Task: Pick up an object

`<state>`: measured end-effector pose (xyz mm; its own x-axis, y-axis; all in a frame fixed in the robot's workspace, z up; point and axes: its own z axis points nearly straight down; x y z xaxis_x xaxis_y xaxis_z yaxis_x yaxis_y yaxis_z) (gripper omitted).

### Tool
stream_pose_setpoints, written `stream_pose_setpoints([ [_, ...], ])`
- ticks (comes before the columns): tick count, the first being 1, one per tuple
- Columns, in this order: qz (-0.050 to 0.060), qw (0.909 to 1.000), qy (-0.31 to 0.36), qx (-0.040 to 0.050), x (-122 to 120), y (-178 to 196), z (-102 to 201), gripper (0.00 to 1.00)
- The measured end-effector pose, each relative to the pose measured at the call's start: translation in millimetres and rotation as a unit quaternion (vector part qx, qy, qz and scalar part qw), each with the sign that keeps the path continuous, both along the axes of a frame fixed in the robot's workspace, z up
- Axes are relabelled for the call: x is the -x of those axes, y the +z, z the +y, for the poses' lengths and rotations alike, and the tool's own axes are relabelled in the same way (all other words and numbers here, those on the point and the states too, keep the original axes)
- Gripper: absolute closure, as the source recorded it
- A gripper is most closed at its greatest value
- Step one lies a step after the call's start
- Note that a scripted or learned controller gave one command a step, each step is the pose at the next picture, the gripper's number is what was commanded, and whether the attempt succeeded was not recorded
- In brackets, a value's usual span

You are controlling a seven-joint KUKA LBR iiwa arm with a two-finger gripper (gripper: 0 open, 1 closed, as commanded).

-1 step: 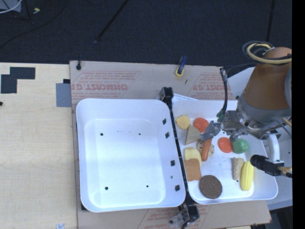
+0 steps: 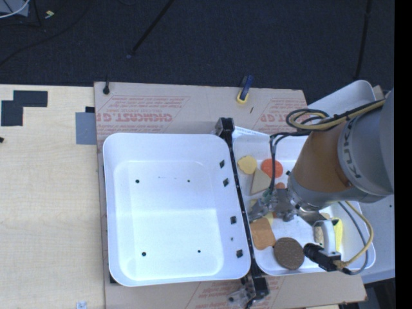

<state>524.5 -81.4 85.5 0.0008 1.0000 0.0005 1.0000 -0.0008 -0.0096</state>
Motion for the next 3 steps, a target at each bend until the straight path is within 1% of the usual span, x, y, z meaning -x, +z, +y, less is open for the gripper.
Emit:
stream_pose_setpoints([
  [1, -0.003, 1.0000, -0.002, -0.0004, -1.7, 6.8, -1.7, 0.00],
  [2, -0.006, 1.0000, 0.000, 0.0016, -69.8, 2.3, -50.6, 0.00],
  [3, -0.002, 1.0000, -0.004, -0.0008, -65.7, 11.6, -50.8, 1.00],
])
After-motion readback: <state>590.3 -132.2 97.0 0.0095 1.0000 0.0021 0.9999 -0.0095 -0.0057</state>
